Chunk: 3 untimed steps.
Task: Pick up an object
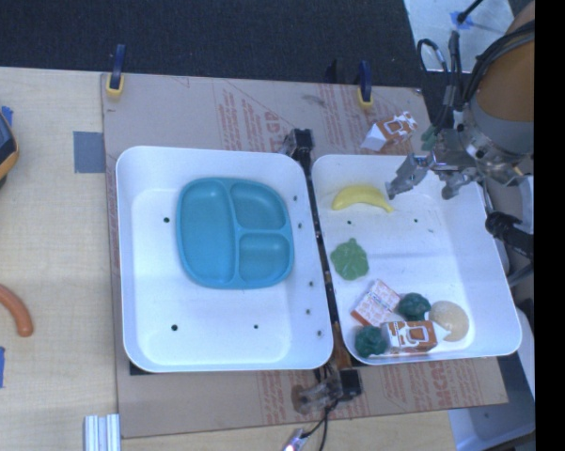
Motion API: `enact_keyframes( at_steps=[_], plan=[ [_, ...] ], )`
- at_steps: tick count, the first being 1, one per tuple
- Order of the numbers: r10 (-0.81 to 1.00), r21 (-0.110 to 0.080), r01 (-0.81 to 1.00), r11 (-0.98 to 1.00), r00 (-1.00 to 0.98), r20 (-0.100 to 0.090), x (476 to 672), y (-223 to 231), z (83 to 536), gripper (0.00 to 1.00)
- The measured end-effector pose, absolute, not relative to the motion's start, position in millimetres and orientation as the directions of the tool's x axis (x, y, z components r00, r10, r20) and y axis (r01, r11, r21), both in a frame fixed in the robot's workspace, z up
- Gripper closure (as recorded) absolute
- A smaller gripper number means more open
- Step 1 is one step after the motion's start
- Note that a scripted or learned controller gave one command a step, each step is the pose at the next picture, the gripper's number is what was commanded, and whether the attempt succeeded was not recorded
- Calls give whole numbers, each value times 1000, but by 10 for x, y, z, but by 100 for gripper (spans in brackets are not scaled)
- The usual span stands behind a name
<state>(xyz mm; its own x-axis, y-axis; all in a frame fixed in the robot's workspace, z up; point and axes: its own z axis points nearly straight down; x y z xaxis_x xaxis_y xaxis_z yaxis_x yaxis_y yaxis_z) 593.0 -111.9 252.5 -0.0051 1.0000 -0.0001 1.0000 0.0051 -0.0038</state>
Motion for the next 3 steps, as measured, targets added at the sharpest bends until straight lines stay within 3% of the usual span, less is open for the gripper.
enact_keyframes(
  at_steps=[1,2,3],
  plan=[
    [1000,-5,1000,4,-4,0,4751,-1537,1641,0],
    [1000,-4,1000,4,-4,0,4753,-1413,1168,0],
    [1000,5,1000,9,-9,-4,4784,-1423,1287,100]
  ],
)
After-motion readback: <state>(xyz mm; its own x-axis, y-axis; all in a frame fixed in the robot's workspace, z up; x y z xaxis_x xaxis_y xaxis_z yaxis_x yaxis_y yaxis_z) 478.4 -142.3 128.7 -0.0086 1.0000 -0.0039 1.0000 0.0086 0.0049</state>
